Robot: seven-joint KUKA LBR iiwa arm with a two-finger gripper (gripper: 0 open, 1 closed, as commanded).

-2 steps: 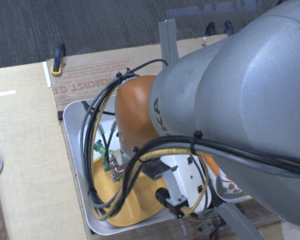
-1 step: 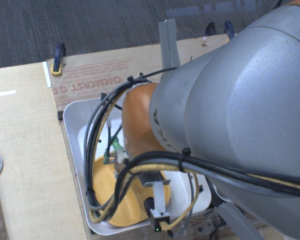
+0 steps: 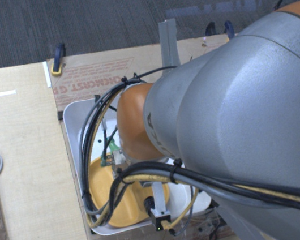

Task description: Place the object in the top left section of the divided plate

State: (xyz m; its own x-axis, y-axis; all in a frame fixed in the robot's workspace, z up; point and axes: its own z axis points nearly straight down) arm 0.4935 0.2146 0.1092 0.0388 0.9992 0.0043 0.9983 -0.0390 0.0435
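Arm (image 3: 237,124) hangs over yellow plate (image 3: 102,188) in white bin (image 3: 72,136)

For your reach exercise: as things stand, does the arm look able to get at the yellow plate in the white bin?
Probably yes. The arm already reaches over the white bin, its orange band right above the yellow plate. Only its own black cables hang between; the plate's sections are mostly hidden.

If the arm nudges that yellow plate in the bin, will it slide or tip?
The yellow plate looks moulded and stiff, so it should move as one piece. It lies low and flat in the white bin, so tipping seems unlikely. Its smooth surface on the smooth bin floor suggests it would slide easily, though the arm hides much of it.
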